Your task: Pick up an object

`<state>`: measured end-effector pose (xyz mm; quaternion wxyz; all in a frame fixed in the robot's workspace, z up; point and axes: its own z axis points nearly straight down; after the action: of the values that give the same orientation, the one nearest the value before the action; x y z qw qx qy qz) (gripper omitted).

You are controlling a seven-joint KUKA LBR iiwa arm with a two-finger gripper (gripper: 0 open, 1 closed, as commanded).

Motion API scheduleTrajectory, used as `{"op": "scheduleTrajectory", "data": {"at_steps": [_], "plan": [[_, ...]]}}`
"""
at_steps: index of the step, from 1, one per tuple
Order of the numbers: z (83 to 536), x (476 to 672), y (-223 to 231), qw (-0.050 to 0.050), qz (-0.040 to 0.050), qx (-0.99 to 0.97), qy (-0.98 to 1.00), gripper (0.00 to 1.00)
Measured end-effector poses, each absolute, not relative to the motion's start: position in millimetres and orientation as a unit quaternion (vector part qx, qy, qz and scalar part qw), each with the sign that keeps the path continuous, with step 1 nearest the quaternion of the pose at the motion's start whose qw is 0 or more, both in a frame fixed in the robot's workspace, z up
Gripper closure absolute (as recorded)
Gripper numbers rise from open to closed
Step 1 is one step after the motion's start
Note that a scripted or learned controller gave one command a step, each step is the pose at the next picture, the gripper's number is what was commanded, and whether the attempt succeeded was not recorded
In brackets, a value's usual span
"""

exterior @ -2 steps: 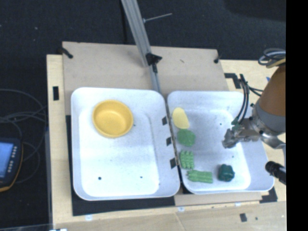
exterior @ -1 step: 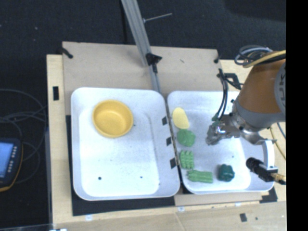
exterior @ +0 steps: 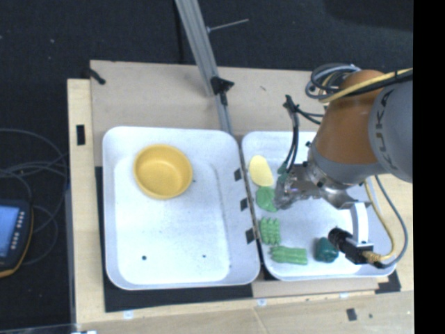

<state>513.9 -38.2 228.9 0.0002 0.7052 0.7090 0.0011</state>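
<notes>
Bright white bins (exterior: 174, 207) — dark, soft surroundings.

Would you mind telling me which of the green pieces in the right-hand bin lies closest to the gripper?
The rounded green piece just below the pale yellow object, right beside the gripper. The ridged green block and long green piece lie lower down.

Single fixed camera, mounted above the surface (exterior: 167, 82), looking down at a slant. Moderate distance: both white bins (exterior: 115, 207) fall within frame, side by side. The arm (exterior: 354, 127) enters from the right edge.
</notes>
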Motion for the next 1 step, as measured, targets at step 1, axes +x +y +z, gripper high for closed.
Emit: {"op": "scheduleTrajectory", "data": {"at_steps": [1], "plan": [[241.9,512.0,10.7,0.0,0.001,0.706,0.709,1.0]]}}
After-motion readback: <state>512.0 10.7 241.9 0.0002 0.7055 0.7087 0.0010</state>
